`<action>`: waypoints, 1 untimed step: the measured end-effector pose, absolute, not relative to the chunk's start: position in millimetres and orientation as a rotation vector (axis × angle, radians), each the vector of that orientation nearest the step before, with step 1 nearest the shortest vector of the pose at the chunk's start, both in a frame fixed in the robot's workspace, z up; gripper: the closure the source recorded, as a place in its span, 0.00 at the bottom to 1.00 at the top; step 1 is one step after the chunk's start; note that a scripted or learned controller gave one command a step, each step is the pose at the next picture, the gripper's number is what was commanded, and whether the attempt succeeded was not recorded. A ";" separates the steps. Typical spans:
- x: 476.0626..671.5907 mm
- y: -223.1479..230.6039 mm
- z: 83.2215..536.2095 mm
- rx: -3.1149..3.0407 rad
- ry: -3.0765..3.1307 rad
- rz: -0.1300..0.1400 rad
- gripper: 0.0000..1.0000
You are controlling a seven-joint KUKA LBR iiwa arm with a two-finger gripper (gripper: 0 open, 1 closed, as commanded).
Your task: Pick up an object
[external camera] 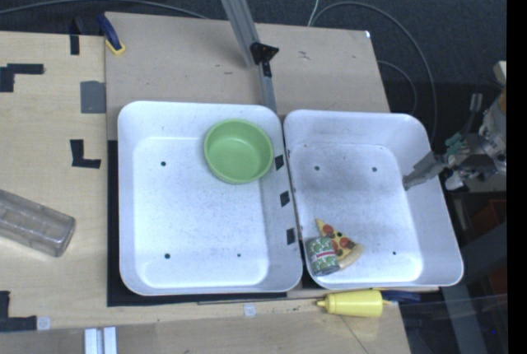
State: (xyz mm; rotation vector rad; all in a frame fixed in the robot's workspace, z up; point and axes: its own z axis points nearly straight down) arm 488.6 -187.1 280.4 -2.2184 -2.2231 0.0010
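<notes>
A green bowl (pixel 239 151) sits upright near the back of the left bin (pixel 148 262). In the right bin (pixel 412 262), at its front left corner, a toy pizza slice (pixel 341 244) lies against a small green and grey packet (pixel 322 256). My gripper (pixel 418 173) reaches in from the right over the right bin's right rim. It is well apart from the pizza slice and the packet, and nothing shows in it.
A yellow bottle (pixel 356 303) lies on the bench just in front of the right bin. A clear plastic cylinder (pixel 33 222) lies at the far left. A grey metal pole (pixel 235 2) slants down to the back where the bins meet. Cables run behind.
</notes>
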 end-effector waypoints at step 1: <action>488.6 -187.2 280.4 -2.219 -2.223 0.001 0.00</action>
